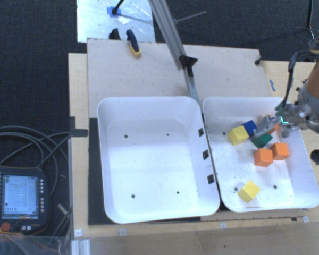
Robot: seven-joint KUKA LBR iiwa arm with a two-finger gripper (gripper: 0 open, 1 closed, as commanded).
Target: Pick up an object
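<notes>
In the camera view, the right bin (303, 195) holds a loose scatter of small coloured blocks: a yellow block (237, 135) and a blue block (249, 127) touching each other near the bin's far middle, a green block (262, 139) just beside them, two orange blocks (271, 154) side by side toward the bin's right wall, and a second yellow block (249, 190) alone near the near edge. The left bin (109, 116) sits beside it on the tabletop (223, 68). The hand (268, 126) hangs low over the cluster, right above the green block and next to the blue one; whether it is spread or pressed together cannot be told from here, and nothing visibly sits in it. The blocks look light, rigid and flat-sided, probably wood or foam, so they should take a firm pinch across two opposite faces without harm. The lone yellow block by the near edge looks easiest, having free space on every side.
</notes>
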